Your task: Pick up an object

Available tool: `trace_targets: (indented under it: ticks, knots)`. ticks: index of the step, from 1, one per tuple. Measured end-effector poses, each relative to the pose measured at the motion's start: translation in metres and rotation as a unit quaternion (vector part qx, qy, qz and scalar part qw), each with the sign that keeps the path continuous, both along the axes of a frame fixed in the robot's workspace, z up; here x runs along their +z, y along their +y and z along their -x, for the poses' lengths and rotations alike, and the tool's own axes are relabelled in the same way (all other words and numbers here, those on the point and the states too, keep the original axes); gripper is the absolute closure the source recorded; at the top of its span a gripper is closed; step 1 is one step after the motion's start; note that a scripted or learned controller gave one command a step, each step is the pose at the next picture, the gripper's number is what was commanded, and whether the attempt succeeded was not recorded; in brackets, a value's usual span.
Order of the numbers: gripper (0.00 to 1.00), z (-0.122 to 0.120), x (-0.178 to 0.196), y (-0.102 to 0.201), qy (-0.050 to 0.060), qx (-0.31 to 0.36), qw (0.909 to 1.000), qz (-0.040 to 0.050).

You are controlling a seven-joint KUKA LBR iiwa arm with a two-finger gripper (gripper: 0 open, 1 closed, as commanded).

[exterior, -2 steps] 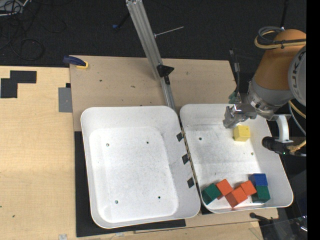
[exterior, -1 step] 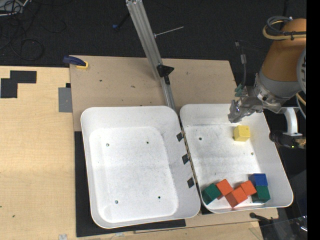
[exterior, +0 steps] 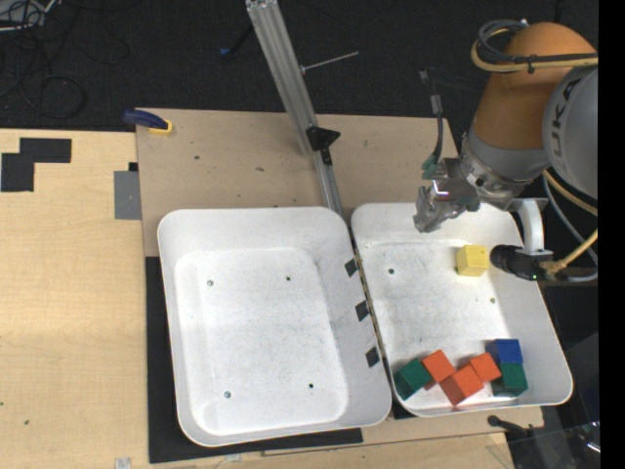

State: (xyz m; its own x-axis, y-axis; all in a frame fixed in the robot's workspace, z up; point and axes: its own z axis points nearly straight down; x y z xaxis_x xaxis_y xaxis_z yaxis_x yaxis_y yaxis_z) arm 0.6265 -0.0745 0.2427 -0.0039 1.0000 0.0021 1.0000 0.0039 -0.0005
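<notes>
One gripper [exterior: 434,209] hangs above the far edge of the right bin [exterior: 425,291], carried by the grey arm [exterior: 527,96] with its orange band; whether it is spread or pressed together you cannot tell from this slant, and nothing is seen pinched in it. Nearest to it lies the yellow block [exterior: 472,260], alone on the bin floor, close to the right-hand wall and beside a black fitting [exterior: 515,261] with cabling. Further out, along the near wall, sit two orange blocks [exterior: 455,377], two green blocks [exterior: 413,374] and a blue block [exterior: 506,351], touching one another. The left bin [exterior: 195,252] lies beyond, across the divider.

Risks you should watch for, as a judgement: a descent from the present position would likely meet bare floor, since the gripper is apart from every block. A try at the yellow block may clip the wall or the fitting. In the cluster, neighbours leave little room, so a block may be pushed aside instead of gripped
</notes>
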Motion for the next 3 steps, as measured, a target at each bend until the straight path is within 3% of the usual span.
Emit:
trace_targets:
  ticks: [1, 3]
  knots:
    - [1.00, -0.007, 0.005, 0.053, 0.000, 0.000, 1.0000, -0.0001]
    - [1.00, -0.009, -0.020, 0.144, 0.003, 0.000, 1.0000, 0.0004]
